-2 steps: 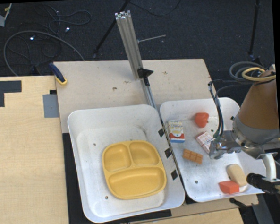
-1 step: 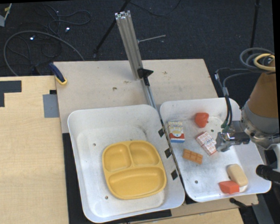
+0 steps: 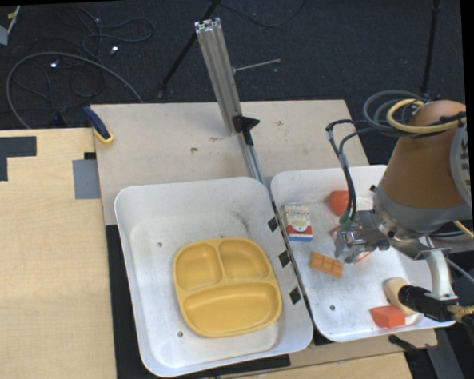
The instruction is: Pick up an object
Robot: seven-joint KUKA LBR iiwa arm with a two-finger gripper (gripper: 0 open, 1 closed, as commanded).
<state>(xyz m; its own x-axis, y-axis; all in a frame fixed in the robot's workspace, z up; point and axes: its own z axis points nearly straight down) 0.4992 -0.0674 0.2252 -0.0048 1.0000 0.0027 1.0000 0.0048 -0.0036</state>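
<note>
Orange-brown rectangular block [image 3: 325,264] lies flat on floor of right white bin [image 3: 352,302], just left of gripper [image 3: 351,248], which hangs low over bin. I cannot tell how far gripper is open, nor see anything held. My read: approach stage; grasp and lift not yet done.

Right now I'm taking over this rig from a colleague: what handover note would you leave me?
Pincer low over the right bin, nothing visibly held.
Near it: brown block, small carton, orange piece; red block nearer the front edge.
Yellow plate lies in the left bin.
Done: nothing lifted yet.
Left: grasp one object and raise it.
</note>
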